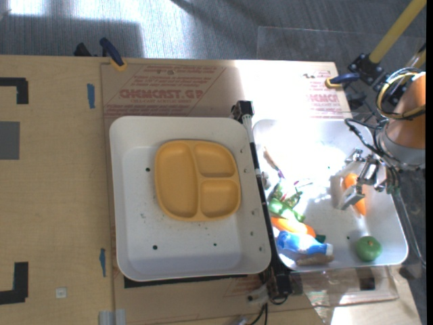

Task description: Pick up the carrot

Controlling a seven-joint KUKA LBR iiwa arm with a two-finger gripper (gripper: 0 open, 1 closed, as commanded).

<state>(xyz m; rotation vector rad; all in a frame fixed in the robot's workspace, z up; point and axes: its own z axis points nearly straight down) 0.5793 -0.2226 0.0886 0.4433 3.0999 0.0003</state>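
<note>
The arm (406, 124) has a grey body with an orange band above the wrist. Black cables loop around the wrist section. The gripper (357, 181) is bare silver metal, with two slim fingers (346, 196) and a blocky base.

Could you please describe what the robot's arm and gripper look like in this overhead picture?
The arm enters from the right, with a grey body and a broad orange band above the wrist. Dark cables loop around it near the top of the right bin. The gripper is a small metallic silver assembly with dark fittings, glinting in the bright light.
</note>
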